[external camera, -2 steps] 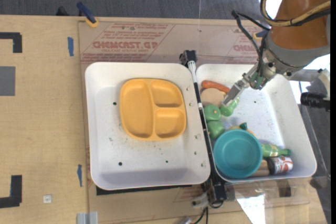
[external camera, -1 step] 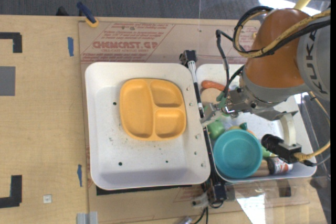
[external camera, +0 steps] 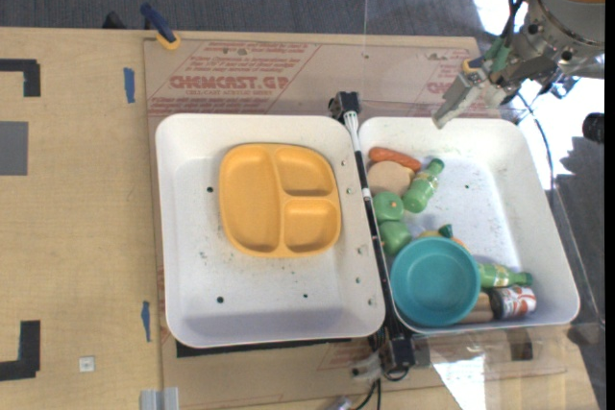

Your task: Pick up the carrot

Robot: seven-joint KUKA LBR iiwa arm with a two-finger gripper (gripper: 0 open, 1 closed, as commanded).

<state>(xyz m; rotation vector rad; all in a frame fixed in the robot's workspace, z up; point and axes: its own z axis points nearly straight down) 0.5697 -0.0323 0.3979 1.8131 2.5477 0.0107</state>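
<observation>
- The carrot [external camera: 394,156] lies in the upper left part of the right bin [external camera: 538,206], a small orange piece close to the divider between the two bins, touching the top edge of a tan rounded item [external camera: 388,176] just below it.
- The gripper [external camera: 459,101] hangs in the upper right of the frame, above the far rim of the right bin and well apart from the carrot; one grey finger slants down and to the left, the rest is a tangle of metal and cable, so I cannot tell how the fingers stand, and nothing is seen between them.
- The arm's orange band is cut off by the top right corner of the frame.
- A green bottle [external camera: 423,186] leans just right of the carrot's end; other green pieces [external camera: 390,218] crowd below and are hard to make out singly.
- A teal bowl [external camera: 434,280] in the lower part of the right bin hides part of what lies beside it: a green and yellow item and a can [external camera: 509,302] stick out from its right side.
- The left bin [external camera: 187,235] holds a yellow divided plate [external camera: 280,200], lying flat near its middle.
</observation>
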